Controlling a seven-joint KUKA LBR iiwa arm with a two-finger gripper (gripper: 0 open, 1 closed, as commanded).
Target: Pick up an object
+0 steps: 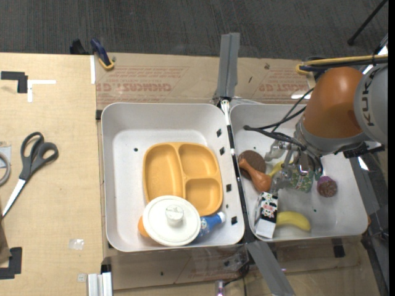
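A: Item, front edge of right bin: small milk carton, lying flat; banana just beside it.

B: Task status?

A: Nothing lifted, as far as can be judged. Carton, banana, brown-and-orange drumstick toy and purple ball all rest on the bin floor.

B: Gripper?

A: Gripper low in the bin, between drumstick and ball. Wrist and cables hide the tips; open or closed, cannot tell. No object seen held.
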